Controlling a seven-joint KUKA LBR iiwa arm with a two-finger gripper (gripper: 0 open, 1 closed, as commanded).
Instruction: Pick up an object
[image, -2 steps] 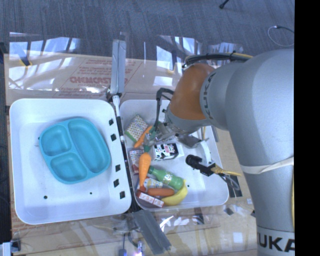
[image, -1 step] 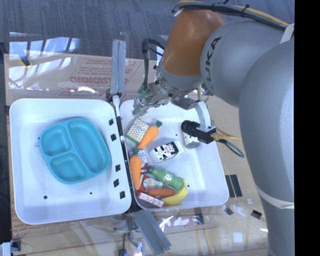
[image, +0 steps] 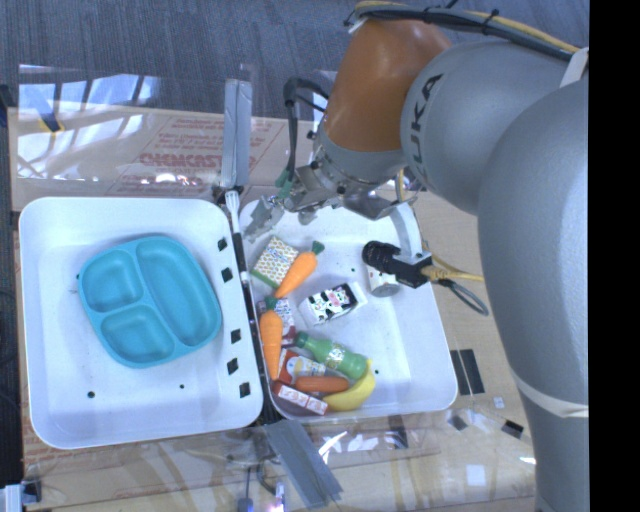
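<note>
Pincer over the right bin's far left corner

The pincer (image: 268, 212) hangs above the right bin (image: 425, 330); whether it is clenched cannot be told. A carrot (image: 297, 272) lies just below it, beside a small box (image: 275, 262), nothing visibly gripped.

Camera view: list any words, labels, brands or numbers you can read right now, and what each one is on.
"KUKA": partly visible dark lettering on the grey arm, read at a slant.
Red print on the cardboard sheet behind the bins: too blurred to read.
Small carton with green print in the right bin: too small to read.
Black-and-white carton: pattern, no readable words.
Green bottle label: unreadable.
</note>
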